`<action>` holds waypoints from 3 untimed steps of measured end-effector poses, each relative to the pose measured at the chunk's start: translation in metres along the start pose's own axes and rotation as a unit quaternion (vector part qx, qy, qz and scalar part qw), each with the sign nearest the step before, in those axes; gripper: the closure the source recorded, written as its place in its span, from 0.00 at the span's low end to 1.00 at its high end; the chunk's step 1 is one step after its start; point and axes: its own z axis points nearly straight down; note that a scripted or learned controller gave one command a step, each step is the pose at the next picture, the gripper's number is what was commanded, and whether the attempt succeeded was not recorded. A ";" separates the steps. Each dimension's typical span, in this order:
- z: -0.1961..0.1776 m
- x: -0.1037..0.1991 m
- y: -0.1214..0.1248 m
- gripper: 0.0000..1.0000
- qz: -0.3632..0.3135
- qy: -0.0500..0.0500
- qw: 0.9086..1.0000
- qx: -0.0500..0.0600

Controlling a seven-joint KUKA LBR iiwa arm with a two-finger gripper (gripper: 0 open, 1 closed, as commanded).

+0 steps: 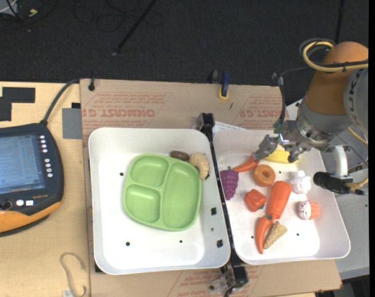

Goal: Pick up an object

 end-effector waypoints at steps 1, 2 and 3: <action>-0.008 0.000 0.003 0.00 -0.001 -0.001 1.000 -0.007; 0.056 0.005 0.000 0.00 -0.001 0.000 1.000 -0.003; 0.099 0.008 0.000 0.00 -0.001 -0.001 1.000 -0.005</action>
